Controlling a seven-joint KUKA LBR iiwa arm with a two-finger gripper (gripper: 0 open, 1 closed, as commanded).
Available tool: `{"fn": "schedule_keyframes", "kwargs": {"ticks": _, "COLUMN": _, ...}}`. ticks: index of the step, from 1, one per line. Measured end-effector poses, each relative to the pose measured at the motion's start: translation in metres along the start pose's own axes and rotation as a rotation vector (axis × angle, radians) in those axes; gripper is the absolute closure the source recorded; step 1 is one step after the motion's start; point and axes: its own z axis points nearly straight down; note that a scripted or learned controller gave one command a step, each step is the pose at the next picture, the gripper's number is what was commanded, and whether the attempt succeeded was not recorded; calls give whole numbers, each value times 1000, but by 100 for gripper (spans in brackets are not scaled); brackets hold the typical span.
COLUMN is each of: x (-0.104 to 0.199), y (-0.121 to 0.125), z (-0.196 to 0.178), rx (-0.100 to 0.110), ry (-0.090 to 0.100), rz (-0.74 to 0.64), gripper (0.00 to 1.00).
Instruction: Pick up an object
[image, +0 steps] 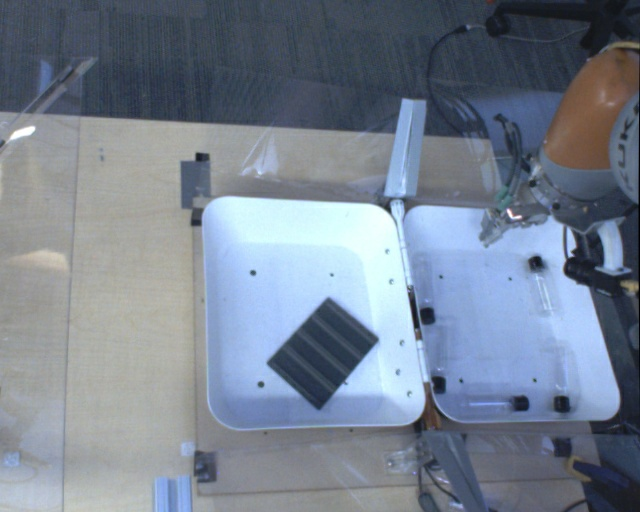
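Observation:
A dark grey ridged rectangular pad (323, 352) lies tilted on the floor of the left bin (240, 230). Scattered in the right bin (470, 330) are several small clear tubes with black caps, one (541, 284) near the right wall and another (500, 404) along the front edge. My gripper (497, 227) hangs over the back of the right bin, below the orange band of the arm (590, 100). It is apart from the tubes and far from the pad. Nothing shows in it.
Small black pieces (427, 315) sit near the wall shared by the two bins. A metal bracket (405, 150) stands behind the bins where they meet. Cables (470, 100) trail behind the right bin. Bare wooden bench (100, 300) stretches to the left.

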Motion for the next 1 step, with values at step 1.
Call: {"fn": "schedule_keyframes", "kwargs": {"ticks": 1, "x": -63, "y": 8, "z": -5, "rx": -1, "ry": -2, "rz": -241, "gripper": 100}}
